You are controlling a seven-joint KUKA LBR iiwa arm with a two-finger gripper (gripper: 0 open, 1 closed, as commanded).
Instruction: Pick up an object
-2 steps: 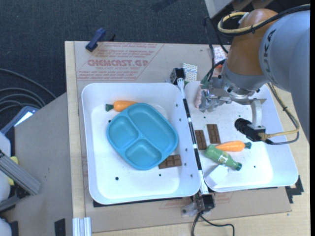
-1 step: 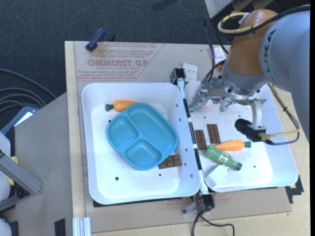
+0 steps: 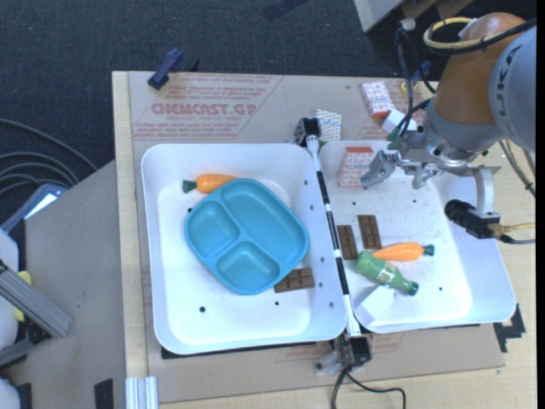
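Observation:
My gripper (image 3: 397,175) hangs over the back of the right bin (image 3: 477,301), its two fingers spread and nothing between them. Just left of it lies a pink and white packet (image 3: 352,165). Nearer the front of that bin are two brown chocolate bars (image 3: 358,235), an orange toy carrot (image 3: 398,251), a green bottle (image 3: 385,273) and a white scrap (image 3: 375,301). The left bin (image 3: 162,228) holds a blue divided plate (image 3: 245,235), a second carrot (image 3: 209,182) and a chocolate bar (image 3: 295,280).
A pink packet (image 3: 375,98) and a white patterned packet (image 3: 329,124) lie on the cardboard behind the bins. A blue clip (image 3: 164,68) sits at the board's back left corner. The divider (image 3: 328,220) runs between the bins.

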